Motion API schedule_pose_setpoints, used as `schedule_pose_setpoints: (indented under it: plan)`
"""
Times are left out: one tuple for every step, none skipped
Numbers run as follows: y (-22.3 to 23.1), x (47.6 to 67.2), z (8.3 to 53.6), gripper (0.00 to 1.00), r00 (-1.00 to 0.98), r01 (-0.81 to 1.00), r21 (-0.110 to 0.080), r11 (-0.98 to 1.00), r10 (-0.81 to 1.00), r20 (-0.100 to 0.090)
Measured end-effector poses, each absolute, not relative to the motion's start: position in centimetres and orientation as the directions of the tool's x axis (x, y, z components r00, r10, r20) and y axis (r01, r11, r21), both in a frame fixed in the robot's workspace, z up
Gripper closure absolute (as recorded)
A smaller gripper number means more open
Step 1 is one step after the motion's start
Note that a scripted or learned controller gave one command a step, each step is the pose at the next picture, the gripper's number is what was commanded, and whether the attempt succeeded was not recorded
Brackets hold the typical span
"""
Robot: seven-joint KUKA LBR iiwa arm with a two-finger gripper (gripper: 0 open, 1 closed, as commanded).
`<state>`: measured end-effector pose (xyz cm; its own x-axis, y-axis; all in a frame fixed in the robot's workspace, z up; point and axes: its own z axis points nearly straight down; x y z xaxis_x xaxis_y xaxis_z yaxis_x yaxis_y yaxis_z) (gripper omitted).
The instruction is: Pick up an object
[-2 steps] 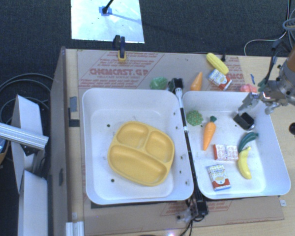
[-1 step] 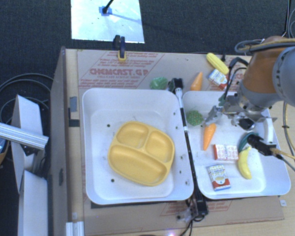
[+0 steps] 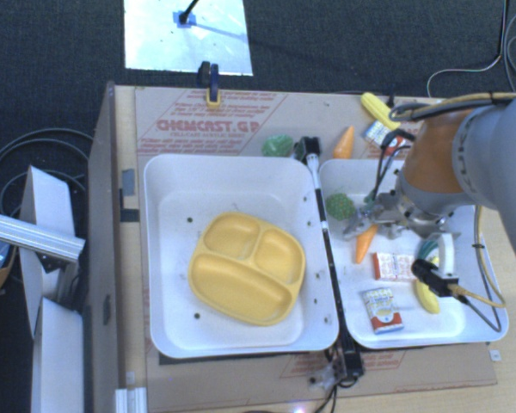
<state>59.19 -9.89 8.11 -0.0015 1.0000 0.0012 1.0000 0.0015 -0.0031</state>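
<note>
Hovering low, the hand (image 3: 367, 220) sits beside broccoli (image 3: 340, 205) and carrot (image 3: 365, 243).

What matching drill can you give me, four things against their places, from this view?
Things:
1. yellow divided plate
2. broccoli
3. small carton
4. green leafy piece

Places:
A. on the cardboard behind the bins
B. right bin, near its front edge
C. left bin, in the middle
D. right bin, near its back left corner

Pairs: 1-C, 2-D, 3-B, 4-A
</note>
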Motion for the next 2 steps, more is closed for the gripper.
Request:
schedule_pose_setpoints:
  plan:
    - [-10.0, 59.4, 9.5, 1.00, -0.002, 1.000, 0.003, 0.002, 1.000, 0.000]
    - [-3.7, 59.1, 20.9, 1.00, -0.011, 1.000, 0.012, 0.011, 1.000, 0.002]
